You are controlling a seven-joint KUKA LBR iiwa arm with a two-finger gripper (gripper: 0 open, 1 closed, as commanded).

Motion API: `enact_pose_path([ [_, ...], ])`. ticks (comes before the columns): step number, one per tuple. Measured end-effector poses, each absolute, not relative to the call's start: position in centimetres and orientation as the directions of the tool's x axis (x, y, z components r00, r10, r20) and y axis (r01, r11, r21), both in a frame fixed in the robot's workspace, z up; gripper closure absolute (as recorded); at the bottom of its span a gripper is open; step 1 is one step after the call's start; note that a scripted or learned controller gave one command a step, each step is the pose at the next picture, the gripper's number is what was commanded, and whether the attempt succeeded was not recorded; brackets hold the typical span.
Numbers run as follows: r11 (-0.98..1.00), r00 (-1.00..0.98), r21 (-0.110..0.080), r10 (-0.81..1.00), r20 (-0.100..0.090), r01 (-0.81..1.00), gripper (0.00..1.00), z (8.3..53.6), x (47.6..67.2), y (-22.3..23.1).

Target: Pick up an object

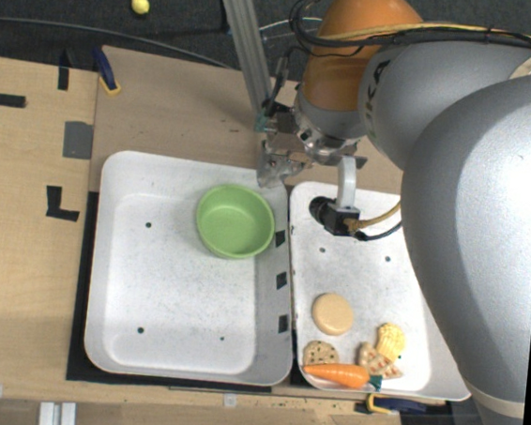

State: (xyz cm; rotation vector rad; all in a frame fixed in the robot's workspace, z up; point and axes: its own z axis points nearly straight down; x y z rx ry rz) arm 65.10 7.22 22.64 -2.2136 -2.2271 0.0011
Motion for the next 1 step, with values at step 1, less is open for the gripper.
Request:
enact_pose_path([
  [1,0.002,-0.002,-0.001,1.000,-0.002,1.000,0.00,22.77,65.07,6.87],
])
